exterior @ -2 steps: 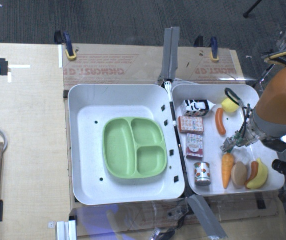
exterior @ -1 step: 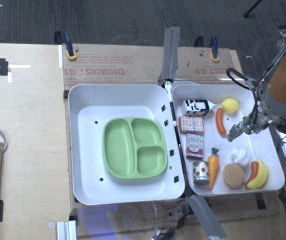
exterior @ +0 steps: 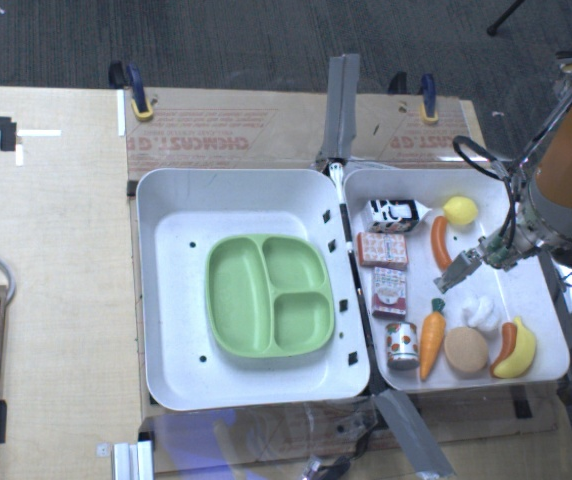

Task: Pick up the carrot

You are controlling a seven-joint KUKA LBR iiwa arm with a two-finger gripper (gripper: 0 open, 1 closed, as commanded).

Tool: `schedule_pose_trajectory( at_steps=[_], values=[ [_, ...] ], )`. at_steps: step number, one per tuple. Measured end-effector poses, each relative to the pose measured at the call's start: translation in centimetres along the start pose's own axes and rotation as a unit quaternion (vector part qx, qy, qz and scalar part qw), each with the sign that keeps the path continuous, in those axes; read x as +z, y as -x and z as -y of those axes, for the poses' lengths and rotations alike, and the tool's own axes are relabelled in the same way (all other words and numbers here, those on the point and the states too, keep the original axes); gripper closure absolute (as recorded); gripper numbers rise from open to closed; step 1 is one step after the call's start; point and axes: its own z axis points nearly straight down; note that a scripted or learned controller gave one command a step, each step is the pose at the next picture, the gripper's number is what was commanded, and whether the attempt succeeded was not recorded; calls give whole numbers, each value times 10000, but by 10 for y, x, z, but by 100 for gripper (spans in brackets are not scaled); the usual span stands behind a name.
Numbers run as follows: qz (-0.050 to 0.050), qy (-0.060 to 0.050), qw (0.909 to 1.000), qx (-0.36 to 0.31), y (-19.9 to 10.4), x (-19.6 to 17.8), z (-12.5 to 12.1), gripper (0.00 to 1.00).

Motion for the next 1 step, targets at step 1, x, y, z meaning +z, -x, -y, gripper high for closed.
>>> schedule_pose_trajectory(
  at_steps=[1],
  values=[
    [-11, -20, 9952, 975, -25, 44, -28, 0]
  ],
)
